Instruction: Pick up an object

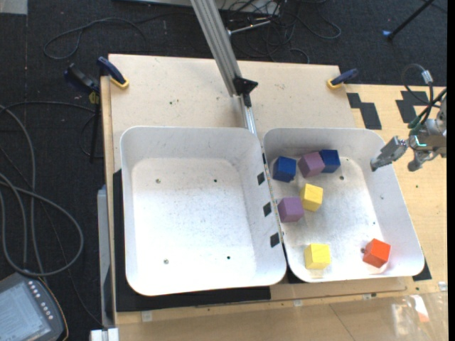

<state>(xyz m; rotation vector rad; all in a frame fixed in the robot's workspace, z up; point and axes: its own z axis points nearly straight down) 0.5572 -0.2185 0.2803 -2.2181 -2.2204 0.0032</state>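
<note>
Nearest the camera, low in the right bin [398,212], sit a yellow cube [317,255] and, close to the bin's near right corner, an orange cube [377,252]; the two are apart from each other and from the rest, which makes either an easy choice. Further in lie a purple cube [290,209] and a second yellow cube [312,196], just beside one another and perhaps touching; beyond them a blue cube [284,168], another purple cube [311,164] and a second blue cube [329,160] crowd together in a row near the far wall. The left bin [135,190] lies alongside.

The gripper [399,155] hangs at the right bin's far right rim, outside the cluster, with nothing between its fingers; they look spread apart, one reaching toward the bin. By my reading the pick has not begun; this is the approach. The next move calls for travelling in over one cube, lining the fingers across its flat sides, then descending; a lone cube would spare it from nudging neighbours.
</note>
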